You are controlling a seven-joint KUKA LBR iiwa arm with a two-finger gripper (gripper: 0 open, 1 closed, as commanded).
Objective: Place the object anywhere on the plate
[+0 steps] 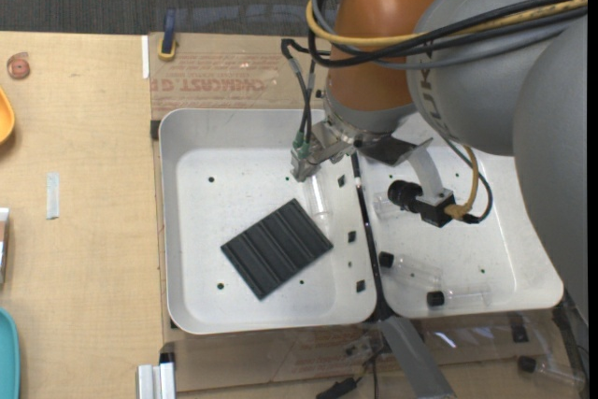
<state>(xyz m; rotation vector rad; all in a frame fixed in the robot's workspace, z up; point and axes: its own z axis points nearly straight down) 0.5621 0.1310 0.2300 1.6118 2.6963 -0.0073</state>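
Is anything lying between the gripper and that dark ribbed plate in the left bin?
Nothing that the camera view shows: the gripper hangs just above the plate's upper corner, with bare white bin floor between.

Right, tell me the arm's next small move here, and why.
Probably a short shift toward the black ribbed rectangular plate in the left white bin. The end effector hangs just past the plate's upper corner, with something clear and hard to make out below it.

A dark grey ridged rectangular plate lies flat and turned diagonally on the floor of the left white bin. Touching its upper corner stands what looks like a clear, glassy object, hard to make out.
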